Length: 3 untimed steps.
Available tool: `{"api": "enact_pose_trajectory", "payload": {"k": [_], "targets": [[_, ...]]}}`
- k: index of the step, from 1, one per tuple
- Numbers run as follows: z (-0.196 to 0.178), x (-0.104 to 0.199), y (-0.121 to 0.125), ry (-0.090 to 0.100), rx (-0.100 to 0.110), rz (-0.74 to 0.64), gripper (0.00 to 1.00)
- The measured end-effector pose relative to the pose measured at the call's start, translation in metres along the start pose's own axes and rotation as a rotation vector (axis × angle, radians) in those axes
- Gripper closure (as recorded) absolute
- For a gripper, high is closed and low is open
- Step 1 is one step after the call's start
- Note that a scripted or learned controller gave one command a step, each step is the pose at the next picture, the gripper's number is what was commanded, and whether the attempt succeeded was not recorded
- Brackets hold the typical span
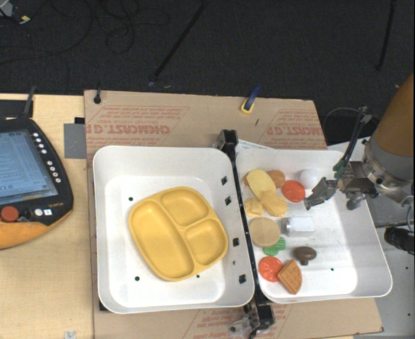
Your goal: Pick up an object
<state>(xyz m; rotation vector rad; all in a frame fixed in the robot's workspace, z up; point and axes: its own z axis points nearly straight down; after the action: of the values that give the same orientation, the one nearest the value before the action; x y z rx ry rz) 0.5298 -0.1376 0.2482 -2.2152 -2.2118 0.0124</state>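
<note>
The right bin [366, 260] holds several toy foods. Among them are a pale yellow piece [260, 182], a red tomato [293, 191], a white egg-like ball [310, 177], a white bottle [300, 224], a tan round biscuit [264, 230], a brown lump [305, 254], a red piece [269, 267] and an orange waffle wedge [290, 277]. My gripper [335, 197] hangs over the right bin's upper right part, just right of the tomato. It is open, its two dark fingers spread apart with nothing between them.
The left bin [115, 182] holds a yellow divided plate [179, 230]. A black divider [237, 210] runs between the two bins. A tablet pendant [20, 179] lies on the bench at the far left. Cables hang beside the arm at the right.
</note>
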Motion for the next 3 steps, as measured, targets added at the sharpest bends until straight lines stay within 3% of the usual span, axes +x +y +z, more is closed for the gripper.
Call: {"api": "enact_pose_trajectory", "payload": {"k": [1, 3], "targets": [[-0.006, 0.000, 0.002, -0.001, -0.011, -0.002, 0.00], [0.104, 0.003, 0.001, 0.000, -0.006, -0.002, 0.00]]}}
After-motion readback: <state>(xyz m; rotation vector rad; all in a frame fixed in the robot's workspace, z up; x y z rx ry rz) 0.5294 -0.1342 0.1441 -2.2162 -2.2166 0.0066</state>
